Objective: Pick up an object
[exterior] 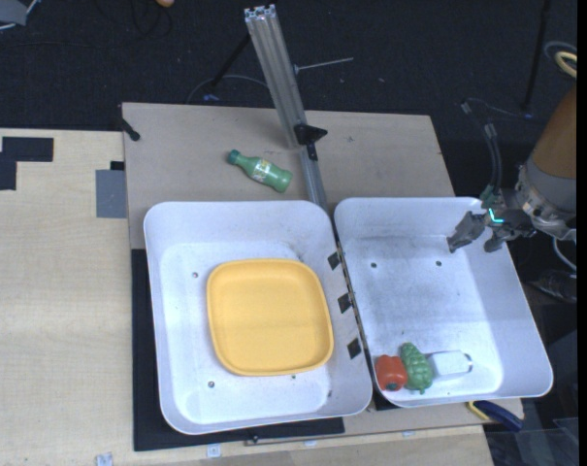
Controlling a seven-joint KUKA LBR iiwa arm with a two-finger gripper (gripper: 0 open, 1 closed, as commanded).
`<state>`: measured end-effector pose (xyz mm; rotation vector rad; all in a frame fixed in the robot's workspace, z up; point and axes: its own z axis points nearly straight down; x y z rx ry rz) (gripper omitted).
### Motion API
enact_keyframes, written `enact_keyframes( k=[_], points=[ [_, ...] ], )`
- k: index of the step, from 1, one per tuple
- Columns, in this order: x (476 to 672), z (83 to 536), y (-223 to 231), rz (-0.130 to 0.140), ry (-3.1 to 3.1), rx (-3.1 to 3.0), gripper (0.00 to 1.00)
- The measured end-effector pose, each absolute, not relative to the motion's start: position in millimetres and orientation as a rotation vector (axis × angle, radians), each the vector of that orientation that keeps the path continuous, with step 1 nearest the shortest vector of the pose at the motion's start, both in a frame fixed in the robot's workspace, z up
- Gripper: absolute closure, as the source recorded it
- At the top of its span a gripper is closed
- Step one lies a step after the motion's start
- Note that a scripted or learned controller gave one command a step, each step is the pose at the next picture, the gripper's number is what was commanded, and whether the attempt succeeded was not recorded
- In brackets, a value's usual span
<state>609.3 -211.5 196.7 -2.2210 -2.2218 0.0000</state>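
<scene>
My gripper [477,239] hangs over the far right edge of the right bin [439,289], open, with nothing between its fingers. At that bin's near edge lie a red object [391,372], a green bumpy object [418,367] and a white object [450,363], close together and well in front of the gripper. A square yellow plate [270,316] lies flat in the middle of the left bin [177,260].
A small green bottle [261,170] lies on its side on the bench behind the left bin. A slanted aluminium bar [285,76] rises behind the seam between the bins. Black clips [343,299] sit along that seam.
</scene>
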Motion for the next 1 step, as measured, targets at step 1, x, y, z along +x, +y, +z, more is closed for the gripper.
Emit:
enact_keyframes(
  k=[1],
  points=[
    [609.2, 196.6, -211.5, 0.0, -2.222, -2.221, 0.0]
  ],
)
